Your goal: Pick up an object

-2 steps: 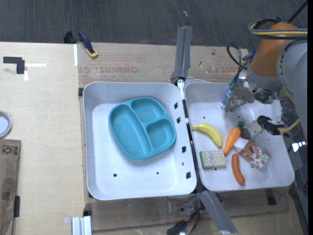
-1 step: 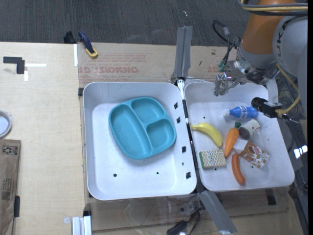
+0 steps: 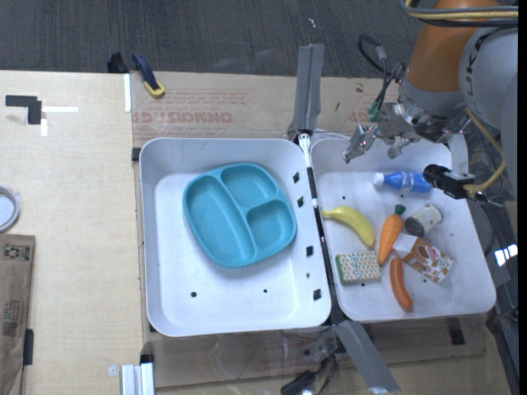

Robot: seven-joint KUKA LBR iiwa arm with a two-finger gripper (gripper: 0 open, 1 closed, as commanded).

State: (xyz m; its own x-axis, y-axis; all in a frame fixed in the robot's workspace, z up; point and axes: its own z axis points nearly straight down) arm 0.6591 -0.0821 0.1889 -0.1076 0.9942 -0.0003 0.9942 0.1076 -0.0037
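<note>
Pale wood bench [image 3: 66, 179] and brown cardboard [image 3: 214, 105] are seen under two shallow white bins, with dark carpet [image 3: 206, 15] beyond the far edge. On the bench at far left a black bracket [image 3: 25, 105] is set, a roll of tape [image 3: 6, 211] is cut by the left edge, and a blue and yellow clamp [image 3: 146, 76] lies near the cardboard's far corner. The left bin [image 3: 165, 303] is occupied by a teal divided plate [image 3: 240, 213], tilted slightly and lying near the bin's middle. A grey divider post [image 3: 308, 85] is seen rising at the far end of the seam between the bins. In the right bin [image 3: 346, 196] the objects are grouped toward the right half: a blue bottle [image 3: 405, 181] lies on its side near the far wall, a banana [image 3: 351, 223] lies near the seam, and a carrot [image 3: 389, 233] is placed just right of it. A small tin [image 3: 424, 218] lies beside the carrot's green top, a patterned sponge [image 3: 358, 267] is seen below the banana, a sausage [image 3: 401, 284] lies near the front wall, and a printed carton [image 3: 426, 259] rests just right of it. The arm [image 3: 461, 48] is seen reaching in from the upper right, and the gripper [image 3: 375, 138] hangs over the right bin's far edge, near the bottle but apart from it. Whether the jaws are released or clenched cannot be told, and nothing is seen in the grasp.
</note>
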